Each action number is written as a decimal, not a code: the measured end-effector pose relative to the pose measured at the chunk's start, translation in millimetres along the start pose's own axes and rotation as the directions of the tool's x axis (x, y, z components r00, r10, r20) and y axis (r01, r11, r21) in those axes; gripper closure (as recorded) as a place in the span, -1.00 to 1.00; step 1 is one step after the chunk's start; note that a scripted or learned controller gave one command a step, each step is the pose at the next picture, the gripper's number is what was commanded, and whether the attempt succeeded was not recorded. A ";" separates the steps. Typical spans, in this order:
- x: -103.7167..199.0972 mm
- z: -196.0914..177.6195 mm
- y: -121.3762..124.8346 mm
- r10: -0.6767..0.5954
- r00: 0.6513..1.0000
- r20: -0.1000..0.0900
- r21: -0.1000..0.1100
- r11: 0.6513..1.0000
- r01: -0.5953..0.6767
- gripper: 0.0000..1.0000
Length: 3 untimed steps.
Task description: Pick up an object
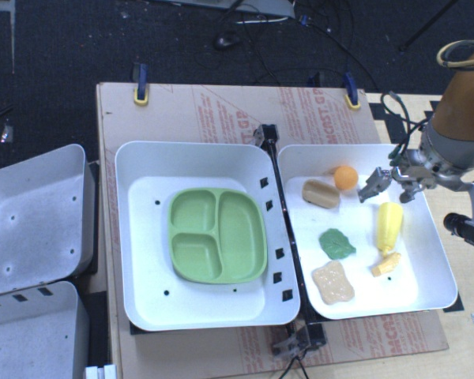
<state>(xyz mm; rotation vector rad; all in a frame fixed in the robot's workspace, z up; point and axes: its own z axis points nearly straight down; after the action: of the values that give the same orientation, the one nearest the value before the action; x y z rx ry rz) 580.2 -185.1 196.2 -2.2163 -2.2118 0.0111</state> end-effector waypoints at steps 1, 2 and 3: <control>0.3 -6.8 3.1 -0.003 1.000 0.003 -0.013 1.000 0.003 -1.00; 6.3 38.4 6.6 -0.005 1.000 0.002 -0.008 1.000 0.005 -1.00; 11.7 88.1 -2.2 -0.002 1.000 0.001 -0.007 1.000 0.002 -1.00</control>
<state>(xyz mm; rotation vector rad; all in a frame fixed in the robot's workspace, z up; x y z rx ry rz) 576.9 -173.2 108.1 -2.2184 -2.2177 0.0048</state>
